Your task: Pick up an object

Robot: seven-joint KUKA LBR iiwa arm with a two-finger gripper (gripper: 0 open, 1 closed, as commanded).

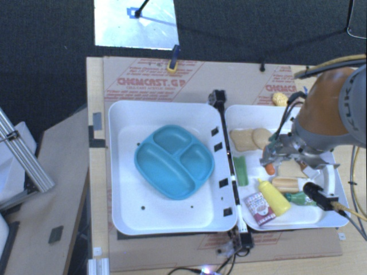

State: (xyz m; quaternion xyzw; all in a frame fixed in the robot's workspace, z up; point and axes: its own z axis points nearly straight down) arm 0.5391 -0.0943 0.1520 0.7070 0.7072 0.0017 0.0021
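Note:
The right bin [250, 114] holds several toy foods: a tan bread slice [250, 138], a green stick [240, 171], a yellow mustard bottle [274, 196], a red-and-white packet [258, 207], a tan bun-like piece [285, 184], a small orange piece [269, 168] and a green item [298, 198]. My gripper [275, 155] hangs low over the middle of this bin, just above the orange piece and right of the bread slice. The arm hides whatever lies under it.
The left bin [123, 211] holds a blue divided plate [174, 161]. A black divider with clips [225, 153] runs between the bins. A yellow-blue item [172, 66] lies on the board behind them. A small yellow piece [279, 99] sits at the right bin's far rim.

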